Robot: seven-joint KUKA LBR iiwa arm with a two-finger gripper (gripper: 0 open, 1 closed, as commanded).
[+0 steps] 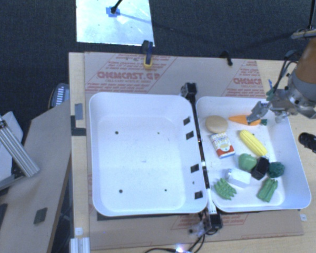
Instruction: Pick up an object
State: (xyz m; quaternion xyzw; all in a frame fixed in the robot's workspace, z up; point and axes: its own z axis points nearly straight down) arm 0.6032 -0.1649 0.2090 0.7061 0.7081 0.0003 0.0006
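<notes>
The right bin [300, 194] holds several toy foods. An orange carrot [241, 119] lies near its far edge beside a tan round bun [217, 124]. Below them are a yellow corn cob [253, 143] and a red and white box [222, 145]. Further forward lie a green round piece [247, 162], a black piece [260, 168], a dark green broccoli [276, 168], a white block [239, 177], a leafy green [225, 188] and a green pickle [267, 190]. My gripper [264, 111] hangs over the far right of this bin, just at the carrot's right end. Nothing shows held in it.
The left bin [102, 141] lies beside the right one, with a black divider strip [197, 141] between them. The arm [308, 78] comes in over the right bin's far right corner. A cardboard sheet [126, 75] lies under both bins.
</notes>
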